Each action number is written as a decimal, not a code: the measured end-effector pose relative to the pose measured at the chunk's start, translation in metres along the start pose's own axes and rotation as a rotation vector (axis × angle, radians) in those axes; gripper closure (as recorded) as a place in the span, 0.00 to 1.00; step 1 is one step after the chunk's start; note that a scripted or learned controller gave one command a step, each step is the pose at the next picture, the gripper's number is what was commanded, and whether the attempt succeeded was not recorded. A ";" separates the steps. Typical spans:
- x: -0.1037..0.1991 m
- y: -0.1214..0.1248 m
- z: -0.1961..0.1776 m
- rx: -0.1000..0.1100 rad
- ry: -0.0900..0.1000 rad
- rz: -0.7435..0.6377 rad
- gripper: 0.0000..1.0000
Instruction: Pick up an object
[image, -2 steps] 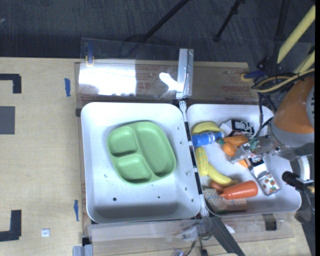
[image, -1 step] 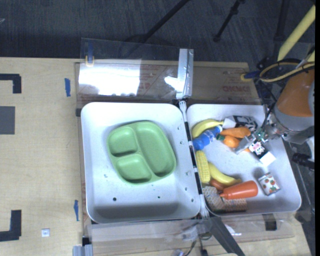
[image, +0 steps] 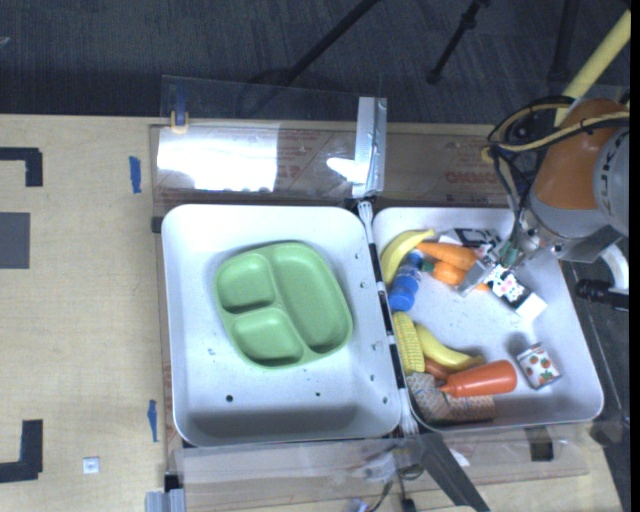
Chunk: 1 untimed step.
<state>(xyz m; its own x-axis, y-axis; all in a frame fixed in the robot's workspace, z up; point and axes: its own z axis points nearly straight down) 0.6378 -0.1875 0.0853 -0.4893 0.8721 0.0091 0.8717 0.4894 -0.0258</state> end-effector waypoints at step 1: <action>-0.003 0.002 -0.015 -0.007 -0.011 -0.002 1.00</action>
<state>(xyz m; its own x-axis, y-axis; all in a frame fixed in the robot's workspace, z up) 0.6411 -0.1891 0.1000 -0.4911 0.8711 -0.0015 0.8709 0.4910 -0.0190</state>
